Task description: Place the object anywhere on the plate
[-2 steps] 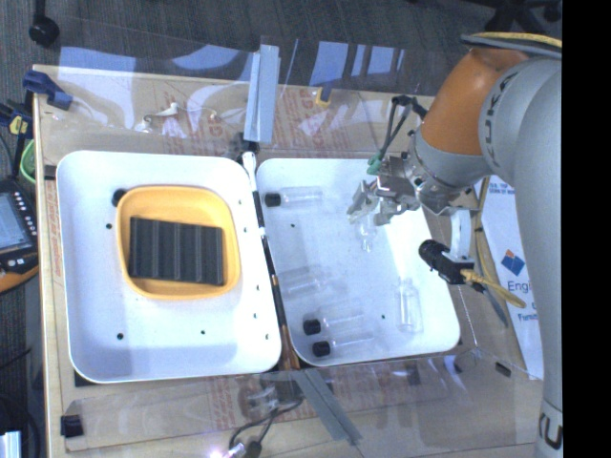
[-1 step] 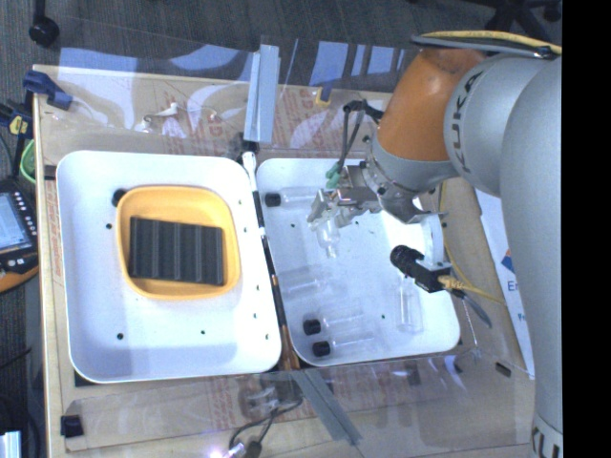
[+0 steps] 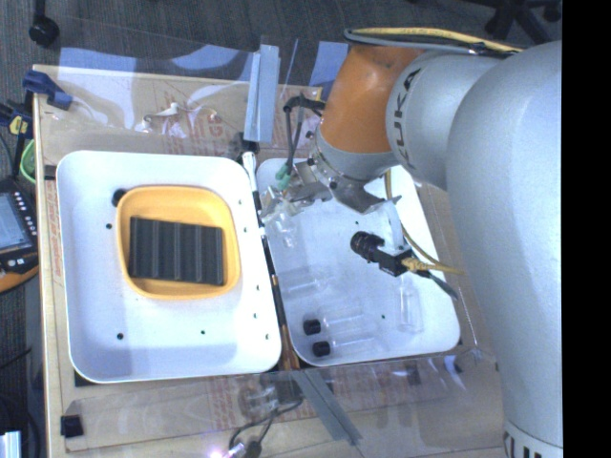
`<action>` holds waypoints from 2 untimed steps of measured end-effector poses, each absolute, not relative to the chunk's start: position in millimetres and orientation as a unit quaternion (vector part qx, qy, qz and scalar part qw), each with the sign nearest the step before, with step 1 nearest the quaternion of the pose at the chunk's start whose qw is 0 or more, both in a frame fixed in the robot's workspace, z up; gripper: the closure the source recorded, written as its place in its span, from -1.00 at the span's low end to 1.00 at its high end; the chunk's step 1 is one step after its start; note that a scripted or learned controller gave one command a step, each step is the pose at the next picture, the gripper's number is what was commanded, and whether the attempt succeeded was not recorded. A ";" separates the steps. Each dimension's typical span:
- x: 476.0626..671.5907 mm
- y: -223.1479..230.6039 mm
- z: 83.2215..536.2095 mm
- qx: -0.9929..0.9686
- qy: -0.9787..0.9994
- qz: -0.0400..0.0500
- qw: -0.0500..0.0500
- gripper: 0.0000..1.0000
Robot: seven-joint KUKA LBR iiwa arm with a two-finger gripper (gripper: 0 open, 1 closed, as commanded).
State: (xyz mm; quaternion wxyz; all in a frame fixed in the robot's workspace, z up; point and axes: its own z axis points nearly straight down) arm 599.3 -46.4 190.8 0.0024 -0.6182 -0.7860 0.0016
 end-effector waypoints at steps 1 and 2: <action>599.4 -46.8 190.9 -0.619 -0.786 0.002 0.002 -1.00; 610.8 2.1 191.9 -0.636 -0.771 0.001 0.000 -1.00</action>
